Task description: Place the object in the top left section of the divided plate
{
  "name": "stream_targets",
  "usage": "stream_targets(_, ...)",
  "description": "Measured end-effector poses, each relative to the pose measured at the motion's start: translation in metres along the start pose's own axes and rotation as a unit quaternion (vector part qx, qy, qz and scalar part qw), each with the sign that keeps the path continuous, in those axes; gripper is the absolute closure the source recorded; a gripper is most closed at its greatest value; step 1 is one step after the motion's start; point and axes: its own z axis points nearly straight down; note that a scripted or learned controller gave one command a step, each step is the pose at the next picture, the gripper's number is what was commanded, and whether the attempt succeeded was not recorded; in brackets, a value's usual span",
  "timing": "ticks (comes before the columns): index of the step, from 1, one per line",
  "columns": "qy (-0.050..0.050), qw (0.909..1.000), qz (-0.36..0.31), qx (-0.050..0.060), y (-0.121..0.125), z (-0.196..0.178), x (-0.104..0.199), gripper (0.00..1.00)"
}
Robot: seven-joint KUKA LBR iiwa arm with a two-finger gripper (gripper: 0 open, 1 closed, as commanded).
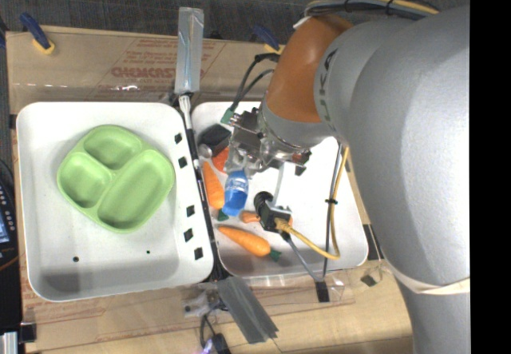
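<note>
The gripper (239, 162) hangs low over the right bin (351, 248), right above a blue bottle (235, 191) lying among carrots (246, 240). Whether the fingers are apart or clamped, I cannot tell. The green divided plate (116, 177) waits in the left bin (48, 264), well apart.

2 white bins (48, 264), 1 green divided plate (116, 177), 2 carrots (246, 241), 1 blue bottle (236, 191)

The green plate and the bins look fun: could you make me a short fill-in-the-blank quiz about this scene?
1. The green divided plate lies in the ____ bin.
2. The plate has ____ sections.
3. The carrot at the right bin's near edge is coloured ____.
4. The blue object lies in the ____ bin.

Missing words: left; three; orange; right
</note>
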Motion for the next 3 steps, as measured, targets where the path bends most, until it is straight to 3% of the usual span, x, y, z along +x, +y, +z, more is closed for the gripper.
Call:
stream_targets(1,0.000,1.0000,0.000,0.000,0.079,0.034,-0.135,1.00)
stream_targets(2,0.001,0.9969,0.079,-0.002,-0.017,-0.059,-0.131,1.00)
stream_targets(3,0.000,0.9974,0.071,0.001,-0.021,-0.028,-0.026,1.00)
